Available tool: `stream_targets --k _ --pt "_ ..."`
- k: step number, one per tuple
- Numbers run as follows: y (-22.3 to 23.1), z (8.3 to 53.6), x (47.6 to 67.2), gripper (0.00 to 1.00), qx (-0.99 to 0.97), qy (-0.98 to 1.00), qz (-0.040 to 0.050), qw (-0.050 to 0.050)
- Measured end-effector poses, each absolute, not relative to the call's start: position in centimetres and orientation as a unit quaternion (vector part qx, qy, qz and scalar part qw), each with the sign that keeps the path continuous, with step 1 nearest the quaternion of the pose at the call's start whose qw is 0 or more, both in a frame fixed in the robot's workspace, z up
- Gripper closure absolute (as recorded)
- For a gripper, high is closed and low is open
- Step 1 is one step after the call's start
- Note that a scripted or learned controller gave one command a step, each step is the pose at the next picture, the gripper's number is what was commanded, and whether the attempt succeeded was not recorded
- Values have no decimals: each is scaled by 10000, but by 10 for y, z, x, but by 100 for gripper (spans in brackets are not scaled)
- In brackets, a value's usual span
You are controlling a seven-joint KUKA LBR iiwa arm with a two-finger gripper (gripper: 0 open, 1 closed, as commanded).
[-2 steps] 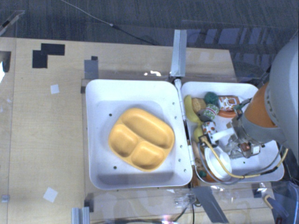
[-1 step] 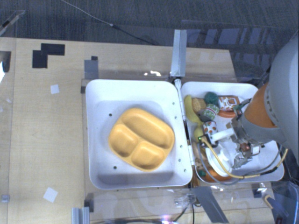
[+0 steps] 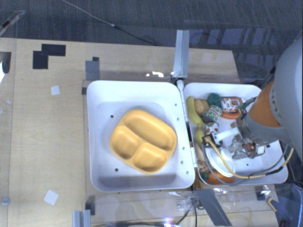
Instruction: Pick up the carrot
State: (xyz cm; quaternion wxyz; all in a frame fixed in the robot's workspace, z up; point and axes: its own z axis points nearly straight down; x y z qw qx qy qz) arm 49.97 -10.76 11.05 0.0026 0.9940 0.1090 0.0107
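Item: orange carrot (image 3: 221, 177), smooth, plastic-looking, most likely a toy. It lies at the near edge of the right-hand shallow white bin (image 3: 277, 176), below and slightly left of the claw (image 3: 235, 145), largely covered by a white dish-like piece (image 3: 218, 161) and crossed by a yellow cable (image 3: 222, 162). Only a curved orange sliver shows, with a darker patch at its left end; its full length and taper cannot be made out.

Handling, by judgement: light, rigid, not fragile, probably slick and rounded, so liable to roll or squirt out of a pinch. Best taken across its thicker middle, jaws square to its long axis; the exposed sliver offers little purchase while the dish sits over it.

Claw: low in the right-hand bin among the clutter, at the end of the grey arm with orange band (image 3: 265, 110). Whether it is released or clenched, I cannot tell; nothing is seen held.

Neighbours: yellow banana-shaped toy (image 3: 191, 109) up and left of the claw. Yellow moulded three-lobed tray (image 3: 143, 140) far left, in the left-hand white bin (image 3: 99, 141). Both bins rest on the pale wooden counter (image 3: 42, 141).
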Motion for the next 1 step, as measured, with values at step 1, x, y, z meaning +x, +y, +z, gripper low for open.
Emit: stream_targets --k 1 --pt "-169 155 492 100 9542 2992 17 13"
